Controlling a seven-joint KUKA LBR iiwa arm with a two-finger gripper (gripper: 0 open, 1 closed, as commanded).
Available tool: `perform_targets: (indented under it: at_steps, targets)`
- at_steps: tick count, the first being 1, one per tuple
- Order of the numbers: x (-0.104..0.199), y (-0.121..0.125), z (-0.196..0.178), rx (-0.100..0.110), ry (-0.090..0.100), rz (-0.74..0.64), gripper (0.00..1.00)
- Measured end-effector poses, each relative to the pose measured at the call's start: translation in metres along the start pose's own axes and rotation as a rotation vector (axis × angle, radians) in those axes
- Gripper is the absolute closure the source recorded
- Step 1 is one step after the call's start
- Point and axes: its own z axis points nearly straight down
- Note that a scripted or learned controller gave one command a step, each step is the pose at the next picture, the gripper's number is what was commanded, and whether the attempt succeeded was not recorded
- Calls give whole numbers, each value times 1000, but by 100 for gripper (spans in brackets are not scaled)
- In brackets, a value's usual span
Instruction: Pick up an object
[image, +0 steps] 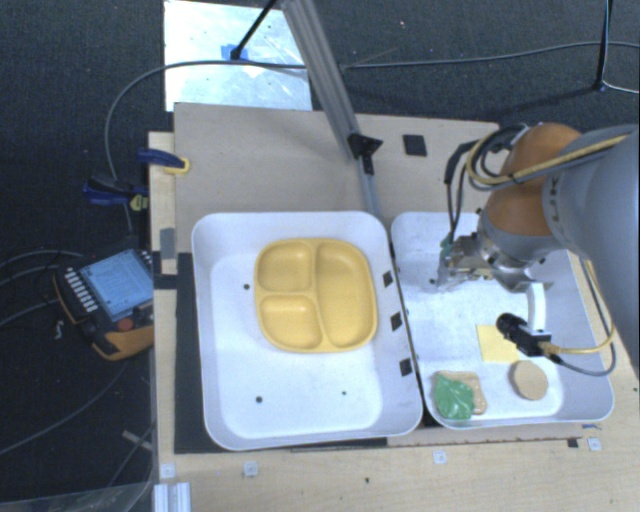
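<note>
Hand (452, 265) | over right bin (420, 320) | opening unclear | nothing visibly held

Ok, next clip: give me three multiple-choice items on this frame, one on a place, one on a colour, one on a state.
1. Where does the divided plate lie?
A. In the left bin
B. In the right bin
C. On the bench outside both bins

2. What colour is the flat square piece in the right bin?
A. Red
B. Yellow
C. Blue

3. How does the green-topped item stand relative to the hand?
A. Clamped in the hand
B. Hanging in the air under the hand
C. Lying on the bin floor, apart from the hand

Key: 1 A, the yellow plate sits in the middle of the left bin. 2 B, the piece is pale yellow. 3 C, the item rests at the bin's near edge while the hand is further up the bin.
</note>
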Motion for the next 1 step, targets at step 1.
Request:
perform_targets:
  at_steps: [1]
  targets:
    - [-2, 12, -52, 4, 3, -4, 100]
